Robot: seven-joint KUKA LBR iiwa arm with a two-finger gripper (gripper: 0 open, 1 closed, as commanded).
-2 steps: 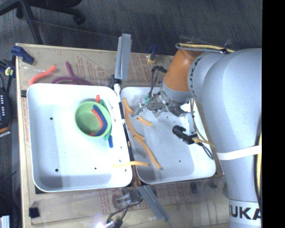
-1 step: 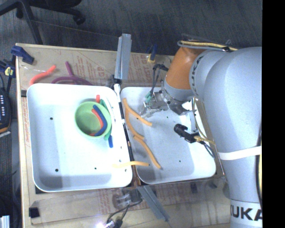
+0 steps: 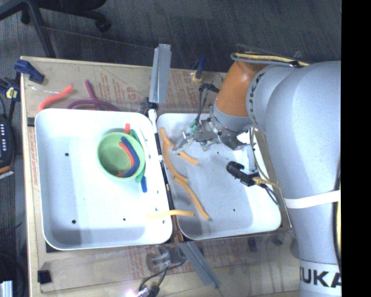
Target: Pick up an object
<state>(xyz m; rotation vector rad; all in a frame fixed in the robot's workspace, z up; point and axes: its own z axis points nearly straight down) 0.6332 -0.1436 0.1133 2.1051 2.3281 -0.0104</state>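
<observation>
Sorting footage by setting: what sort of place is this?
Probably a robotics lab: a grey KUKA arm reaches over two shallow white bins on a wooden bench, with clamps and cables around.

Landmark: left white bin [image 3: 58, 197]. Wooden bench [image 3: 87, 69] beneath and around it. Orange strip [image 3: 55, 97] and purple looped cord [image 3: 90, 103] on bench just beyond bin's far edge. Blue clamp [image 3: 28, 68] at bench corner, up-left of bin. Grey metal bar [image 3: 160, 72] upright beyond bin's far right corner. Office chair base [image 3: 58, 14] on dark carpet, well beyond bench (partly cropped).
</observation>
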